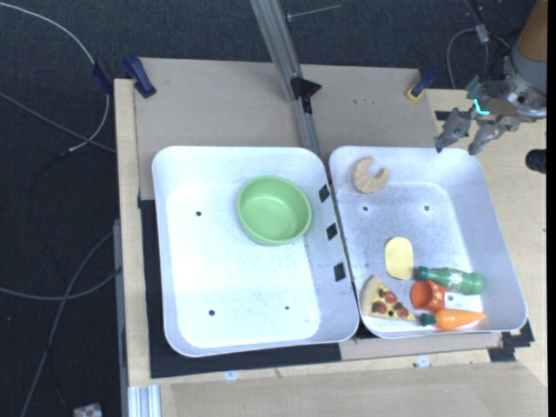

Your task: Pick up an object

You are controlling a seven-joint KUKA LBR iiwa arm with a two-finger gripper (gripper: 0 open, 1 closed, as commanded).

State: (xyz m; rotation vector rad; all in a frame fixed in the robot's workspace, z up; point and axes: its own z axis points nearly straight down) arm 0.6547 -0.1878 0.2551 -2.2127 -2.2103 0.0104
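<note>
We note the toy food — croissant (pixel 370 175), yellow piece (pixel 399 257), pizza slice (pixel 385 301), green bottle (pixel 450 279), carrot (pixel 458 320) — lying in the right bin (pixel 486 200). A green bowl (pixel 274 209) sits in the left bin (pixel 187 233). The gripper (pixel 464 140) hangs above the tabletop (pixel 217 102) just past the right bin's far corner — fingers spread, pinching nothing.

The grey arm is seen at the upper right of the frame, its claw (pixel 461 142) pointed downward with fingers spread.
</note>
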